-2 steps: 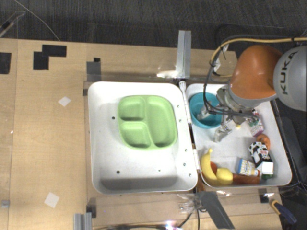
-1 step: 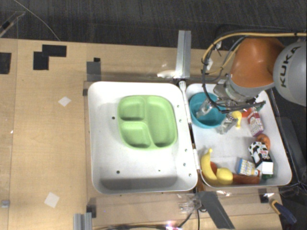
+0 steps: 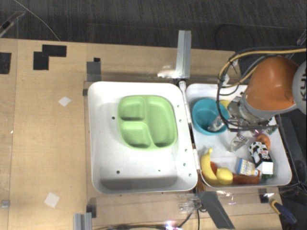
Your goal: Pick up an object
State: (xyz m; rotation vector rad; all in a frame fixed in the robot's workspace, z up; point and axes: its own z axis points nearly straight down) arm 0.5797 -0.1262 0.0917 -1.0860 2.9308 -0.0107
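Resting in the left bin (image 3: 103, 128) on the worktop (image 3: 43, 143) is a green divided plate (image 3: 146, 121). In the right bin (image 3: 287, 169), a blue cup (image 3: 206, 114) stands at the back, and a banana (image 3: 207, 164) lies beside a lemon (image 3: 224, 175) at the front. The pincer (image 3: 238, 140) hangs near the cup; whether it is open or closed, I cannot tell.

A light wooden bench (image 3: 43, 143) is filling most of the view, and a dark grey carpeted floor (image 3: 120, 8) is running along its far edge. Black tape pieces (image 3: 48, 54) are sitting near the far left corner of the bench, and two pale square marks (image 3: 64, 101) are lying on its left side. A grey metal post (image 3: 183, 54) is standing at the far edge, near the middle. Soft, even light is falling from above.
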